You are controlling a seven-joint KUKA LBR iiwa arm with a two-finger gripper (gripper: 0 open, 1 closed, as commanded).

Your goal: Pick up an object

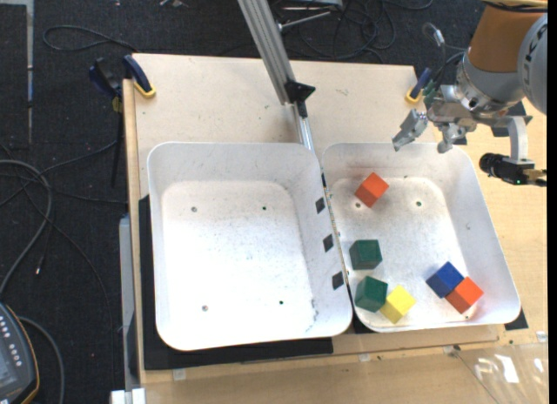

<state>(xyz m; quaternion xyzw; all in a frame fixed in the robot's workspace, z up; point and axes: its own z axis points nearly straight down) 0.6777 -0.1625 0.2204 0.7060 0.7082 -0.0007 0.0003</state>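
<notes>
Two shallow white plastic bins sit side by side; the left bin (174,176); the right bin (487,219) holds six small cubes, an orange cube (372,190) at twelve o'clock; the gripper (427,134) hovers above its one o'clock rim, fingers spread, pinching nothing.

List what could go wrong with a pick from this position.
1. The blue cube and the orange cube beside it touch and sit close to the right bin's wall, so a grasp there may catch both or hit the wall.
2. The yellow cube leans against a dark green cube; closing on one could shove the other.
3. The gripper hovers above the bin's far rim, away from every cube.
</notes>
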